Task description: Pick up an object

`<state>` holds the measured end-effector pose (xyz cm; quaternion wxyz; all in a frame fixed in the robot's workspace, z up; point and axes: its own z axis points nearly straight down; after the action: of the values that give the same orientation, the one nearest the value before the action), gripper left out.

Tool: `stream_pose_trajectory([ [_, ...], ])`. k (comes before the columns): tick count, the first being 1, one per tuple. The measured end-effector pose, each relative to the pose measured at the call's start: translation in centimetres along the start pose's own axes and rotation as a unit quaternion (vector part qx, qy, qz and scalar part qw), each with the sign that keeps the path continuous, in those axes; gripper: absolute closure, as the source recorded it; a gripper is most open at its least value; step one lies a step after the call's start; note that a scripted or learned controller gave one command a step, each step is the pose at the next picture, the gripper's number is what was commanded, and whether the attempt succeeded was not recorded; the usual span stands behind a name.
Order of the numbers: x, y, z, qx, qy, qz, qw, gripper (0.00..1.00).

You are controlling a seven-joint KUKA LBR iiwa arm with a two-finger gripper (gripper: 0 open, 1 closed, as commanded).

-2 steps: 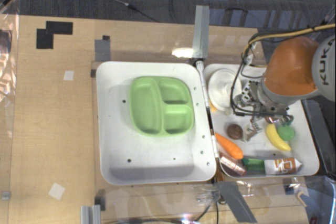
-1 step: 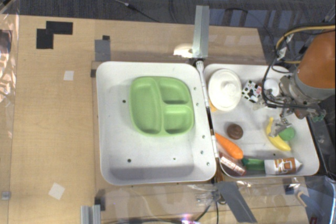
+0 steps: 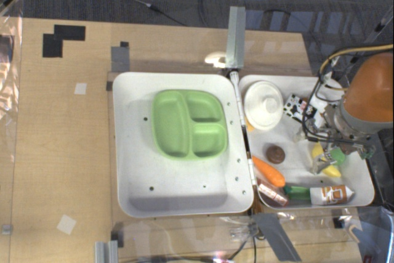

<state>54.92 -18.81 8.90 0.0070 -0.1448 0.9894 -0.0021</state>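
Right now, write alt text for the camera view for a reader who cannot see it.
A grey arm's gripper reaches into the right bin over a yellow object, near a carrot, white bowl, brown disc and white bottle. The left bin holds a green divided plate.

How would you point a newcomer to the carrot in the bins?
Look in the right bin, the one the arm reaches over. Along its left wall, below the white bowl and brown disc, lies the carrot: the only orange, tapered piece there.
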Motion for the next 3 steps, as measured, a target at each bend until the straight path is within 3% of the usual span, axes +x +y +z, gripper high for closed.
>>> stream_pose_trajectory([
  [1,1.3,4.9,-0.1,0.001,-0.001,0.069,0.9976,0.00],
  [2,-3.6,-2.8,0.1,0.000,0.001,0.173,0.9850,0.00],
  [3,-0.6,4.0,0.0,0.000,0.000,0.203,0.9793,0.00],
])
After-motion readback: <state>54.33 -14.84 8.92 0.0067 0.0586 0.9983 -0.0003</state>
